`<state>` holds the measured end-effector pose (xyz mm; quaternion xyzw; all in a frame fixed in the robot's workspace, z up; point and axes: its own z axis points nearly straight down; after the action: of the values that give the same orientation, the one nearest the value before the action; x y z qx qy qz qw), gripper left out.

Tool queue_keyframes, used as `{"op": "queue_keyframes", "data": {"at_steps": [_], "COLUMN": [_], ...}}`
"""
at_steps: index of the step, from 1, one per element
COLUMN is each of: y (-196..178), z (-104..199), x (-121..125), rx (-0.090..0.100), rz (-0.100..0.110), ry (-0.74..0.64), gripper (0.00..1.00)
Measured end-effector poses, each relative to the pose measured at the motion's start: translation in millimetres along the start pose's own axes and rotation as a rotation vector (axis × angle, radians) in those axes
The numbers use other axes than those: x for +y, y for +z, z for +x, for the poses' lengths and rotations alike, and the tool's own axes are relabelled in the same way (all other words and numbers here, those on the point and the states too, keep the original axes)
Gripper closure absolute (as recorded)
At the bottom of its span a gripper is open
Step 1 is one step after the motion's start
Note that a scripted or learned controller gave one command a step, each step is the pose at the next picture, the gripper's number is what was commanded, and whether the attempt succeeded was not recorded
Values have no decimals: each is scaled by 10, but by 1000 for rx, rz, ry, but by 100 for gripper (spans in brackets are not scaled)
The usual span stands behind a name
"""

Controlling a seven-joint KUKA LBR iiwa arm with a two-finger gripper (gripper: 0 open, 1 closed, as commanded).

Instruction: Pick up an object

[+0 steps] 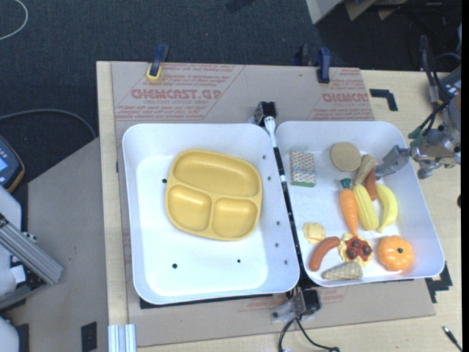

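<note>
The gripper (396,160), its grip state impossible to tell, hung at the right bin's (432,229) upper right edge beside the piled toy food, with the carrot (349,209) nearby, so the approach step called for descending onto one piece.

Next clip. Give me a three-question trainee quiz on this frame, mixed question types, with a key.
1. True or false: the yellow three-compartment plastic plate lies in the right white bin.
2. Which toy lies nearest the bottom-right corner of the right bin? A) round orange pumpkin B) tan round cookie C) grey-green waffle block
3. Fill in: the orange carrot lies beside the yellow ____.

Key: 1 false; 2 A; 3 corn cob.
</note>
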<state>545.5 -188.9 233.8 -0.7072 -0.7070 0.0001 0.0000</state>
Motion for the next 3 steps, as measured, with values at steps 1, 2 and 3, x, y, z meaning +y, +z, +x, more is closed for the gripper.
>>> {"op": "queue_keyframes", "data": {"at_steps": [1, 2, 3], "y": [600, 1028, 1487], "z": [58, 32, 52], "x": [-2, 28, 44], "rx": [2, 2, 5], "rz": [3, 3, 0], "ry": [-1, 0, -2], "gripper": [0, 0, 0]}}
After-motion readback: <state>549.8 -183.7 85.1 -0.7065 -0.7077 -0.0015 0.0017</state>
